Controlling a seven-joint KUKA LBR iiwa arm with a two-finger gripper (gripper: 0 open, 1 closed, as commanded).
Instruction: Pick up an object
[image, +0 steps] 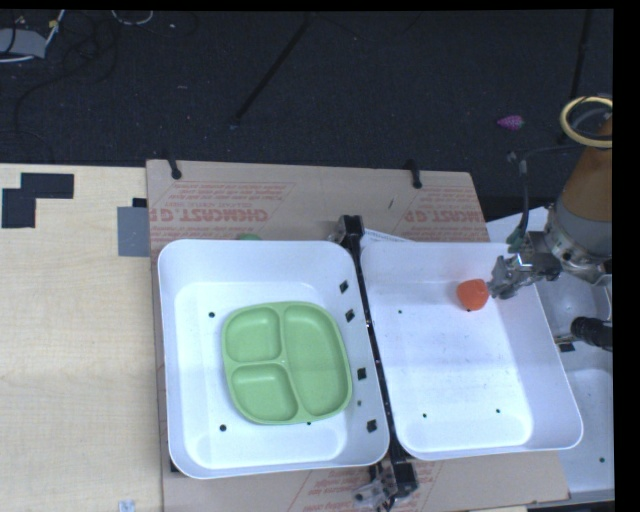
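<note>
Pale wood surface (70, 330) at far left, bare apart from dark patches. Left bin (180, 350) carrying green divided plate (285, 362), flat, roughly centred, three compartments up. Right bin (540, 420) mostly open floor; small orange object (472, 294) sitting near its upper right wall. Hand (508, 275) just beside that object on its right, low at the bin rim, reaching in from the right edge. Fingers too small and dark to read: apart or together, cannot tell. Orange object apparently resting on bin floor, not between fingers. Probable target, judging by closeness; grasp not yet made.
</note>
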